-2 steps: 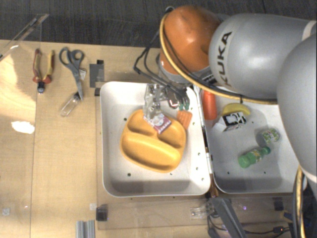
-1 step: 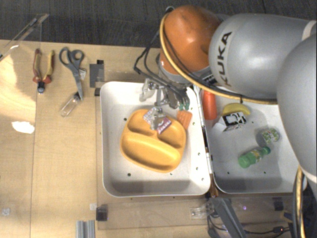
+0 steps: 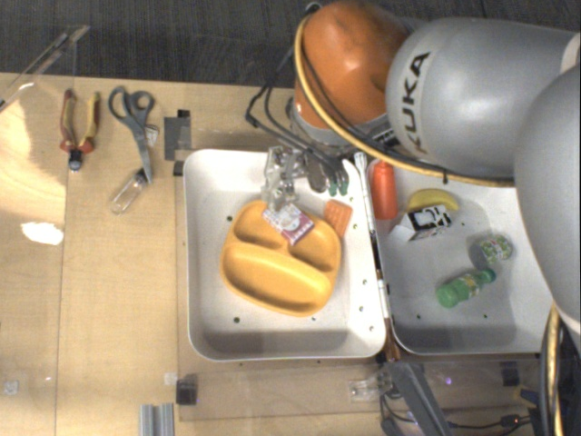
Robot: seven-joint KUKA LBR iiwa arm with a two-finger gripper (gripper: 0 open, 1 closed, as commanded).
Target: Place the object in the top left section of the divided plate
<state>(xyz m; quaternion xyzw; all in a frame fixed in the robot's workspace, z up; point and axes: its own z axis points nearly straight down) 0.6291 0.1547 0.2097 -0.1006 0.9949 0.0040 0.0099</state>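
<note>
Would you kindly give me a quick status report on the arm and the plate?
Gripper low over yellow divided plate. Small purple-and-white packet at plate's upper edge, below the gripper. Orange block beside plate.

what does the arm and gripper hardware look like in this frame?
Bulky glossy grey KUKA arm with black "KUKA" lettering, a rounded orange band above the wrist, and black and yellow cables looping around it. The gripper is small, pale metallic and translucent-looking, with dark fittings beside it.
</note>
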